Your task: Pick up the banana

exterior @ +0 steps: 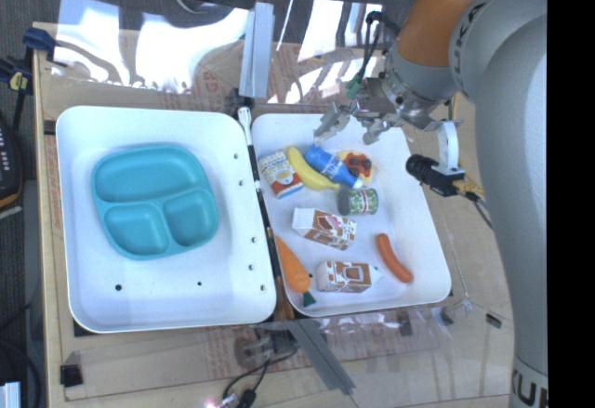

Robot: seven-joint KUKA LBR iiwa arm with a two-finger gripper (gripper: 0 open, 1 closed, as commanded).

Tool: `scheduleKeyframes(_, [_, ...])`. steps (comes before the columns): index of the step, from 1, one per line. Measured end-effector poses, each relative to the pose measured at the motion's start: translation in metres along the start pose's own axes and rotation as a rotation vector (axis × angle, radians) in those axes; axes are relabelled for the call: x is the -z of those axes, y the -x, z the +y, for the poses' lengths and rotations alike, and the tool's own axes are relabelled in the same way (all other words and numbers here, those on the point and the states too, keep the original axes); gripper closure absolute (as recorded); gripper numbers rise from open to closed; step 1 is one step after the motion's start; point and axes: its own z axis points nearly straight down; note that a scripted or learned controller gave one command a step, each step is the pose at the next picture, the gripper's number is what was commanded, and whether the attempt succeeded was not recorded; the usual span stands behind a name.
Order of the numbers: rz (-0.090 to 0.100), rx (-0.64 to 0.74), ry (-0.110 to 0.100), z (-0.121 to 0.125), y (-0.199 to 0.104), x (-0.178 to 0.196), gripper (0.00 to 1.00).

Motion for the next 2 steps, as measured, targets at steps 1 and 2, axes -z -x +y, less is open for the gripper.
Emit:
scheduleKeyframes(1, [0.001, 0.084, 0.002, 0.01, -0.004, -0.131, 0.0])
scheduleKeyframes(2, [0.003, 0.046, 0.02, 0.011, 0.018, -0.137, 0.0])
